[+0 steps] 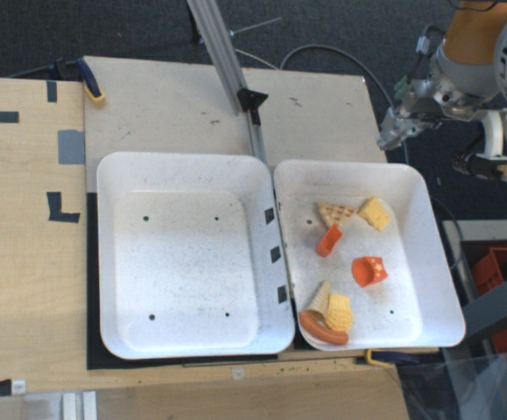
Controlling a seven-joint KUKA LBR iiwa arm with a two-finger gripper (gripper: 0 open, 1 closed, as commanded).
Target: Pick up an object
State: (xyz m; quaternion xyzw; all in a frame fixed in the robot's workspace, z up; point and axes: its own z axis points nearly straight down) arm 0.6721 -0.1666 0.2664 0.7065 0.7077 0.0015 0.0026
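Spanning most of the view, a pale wooden bench [25,234] carries a scuffed grey board [165,116] and, on a dark mat, two shallow white bins side by side. The claw [391,136] hangs at the upper right, just beyond the far right corner of the right bin [428,234], over the dark floor beside the bench; it carries nothing, though whether it stands open or closed I cannot tell (it is small and blurred against the dark). Above it rises the arm's orange band [479,7]. Far to the claw's left a slanted aluminium post [222,46] crosses the board, and farther still lie grey tape marks [71,145] on the wood. The left bin [183,169], speckled with dust, sits below and well left of the claw.

All the pickable pieces lie in the right bin, below the claw. Nearest is a yellow cheese block [376,213], with a tan waffle wedge [335,212] just left of it and an orange carrot stick [328,240] touching the wedge's lower tip. Lower sits an orange cup [369,271]. Farthest, at the near wall, a cluster: a pale cone [320,297], a yellow corn piece [339,311] and a reddish sausage [321,327].
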